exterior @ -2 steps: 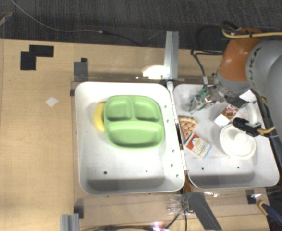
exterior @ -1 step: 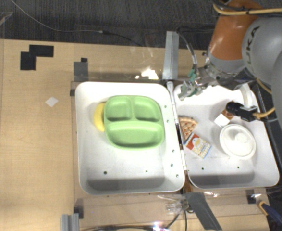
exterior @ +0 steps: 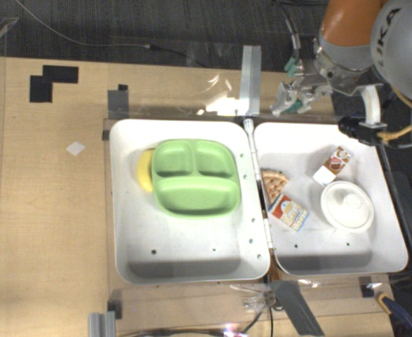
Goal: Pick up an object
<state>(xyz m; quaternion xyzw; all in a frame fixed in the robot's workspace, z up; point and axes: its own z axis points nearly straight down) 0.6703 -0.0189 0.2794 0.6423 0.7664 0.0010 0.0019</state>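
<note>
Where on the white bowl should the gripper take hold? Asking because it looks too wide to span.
Probably by the rim. The white bowl sits flat in the right bin, wider than a small two-finger gripper likely spans. Come straight down, one finger inside and one outside, on its lower-left rim: the small carton crowds the upper left, and the bin wall lies to the right.

The arm (exterior: 395,27) at the far right of the scene is smooth grey with rounded casings, and black lettering marks its shell near the top edge. A glossy orange band (exterior: 349,9) wraps the wrist section, with thin dark cables looping beside it on the left. Below it the gripper (exterior: 293,100) is a cluster of pale metal and clear parts with small green accents, while a white curved fitting and a black connector sit to its right
</note>
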